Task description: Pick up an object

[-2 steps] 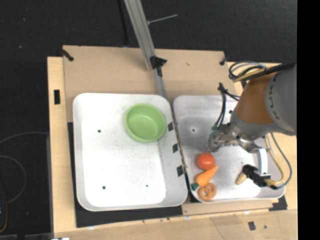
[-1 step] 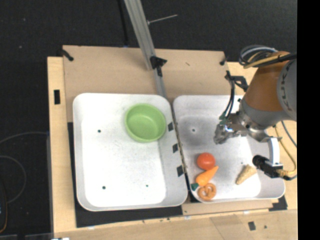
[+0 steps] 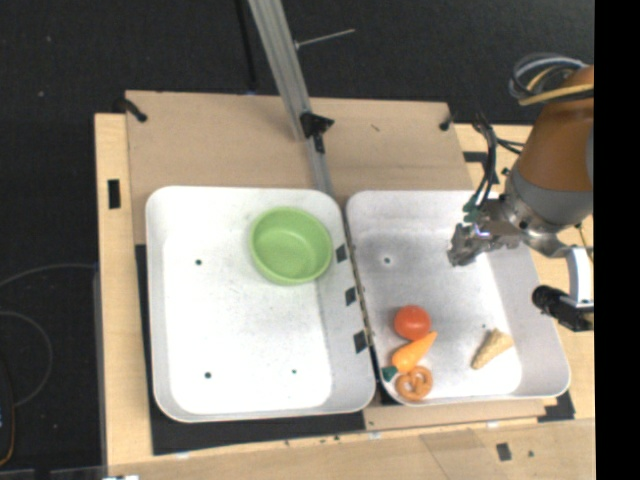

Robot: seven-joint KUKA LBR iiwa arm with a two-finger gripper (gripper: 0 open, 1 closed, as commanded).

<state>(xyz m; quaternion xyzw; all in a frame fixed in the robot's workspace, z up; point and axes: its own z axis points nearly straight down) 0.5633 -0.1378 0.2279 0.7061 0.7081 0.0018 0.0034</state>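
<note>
The likeliest things to pick sit crowded in the near-left corner of the right-hand shallow white bin (image 3: 520, 268): a round red tomato-like toy (image 3: 411, 321), an orange carrot-shaped toy (image 3: 415, 350) lying at a slant just below it and seemingly touching it, and an orange pretzel-like ring (image 3: 415, 382) pressed against the bin's front rim. They lie so close together that a grasp on one would probably nudge its neighbours, and the bin wall beside them leaves little room for a finger on that side. A tan wedge-shaped piece, perhaps bread or cheese (image 3: 491, 348), lies apart from them toward the right, with bare floor all round it; it looks the easier target for that reason.

The two-finger gripper (image 3: 462, 248) hangs over the upper middle of the same bin, well apart from all four items, with nothing visible between its fingers. Whether those fingers are spread or closed I cannot tell; they are small and dark against the arm. The grey arm with its orange band (image 3: 556, 148) leans in from the right, so no pick has begun, by my judgement.

In the left-hand white bin (image 3: 180, 368), a green plastic bowl (image 3: 291, 246) stands upright near the far right corner, alone. A slanted metal rail (image 3: 283, 53) rises from the far side of the bench above the seam between the bins.
</note>
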